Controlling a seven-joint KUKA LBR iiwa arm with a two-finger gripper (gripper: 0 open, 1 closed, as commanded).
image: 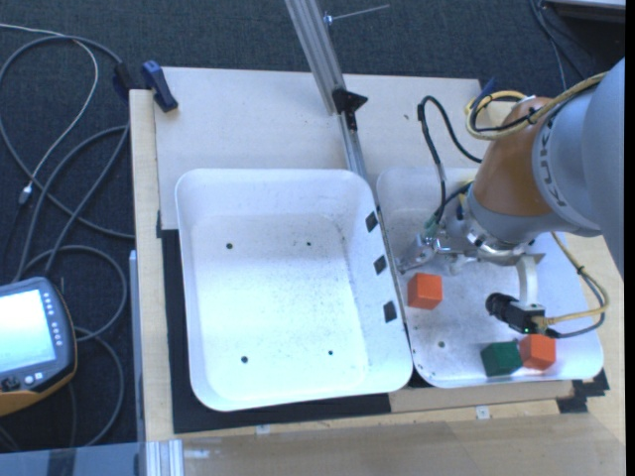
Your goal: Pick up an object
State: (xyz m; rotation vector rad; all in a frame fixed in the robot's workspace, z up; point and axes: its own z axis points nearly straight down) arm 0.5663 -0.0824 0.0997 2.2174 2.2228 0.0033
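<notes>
Clearly your grey, orange-banded arm [536,167] hung over the right shallow white plastic bin [566,365], mid-approach. Whether the gripper [429,256] was open, I couldn't tell. The small orange cube [425,291] sat just below; descend onto it.

You see a thick grey arm [593,157] with a wide orange band [508,167] above the wrist. Black and yellow cables [466,117] loop beside the band. Under it sits a silver metal wrist part [486,241], and a small black unit [511,312] with a yellow cable.
</notes>
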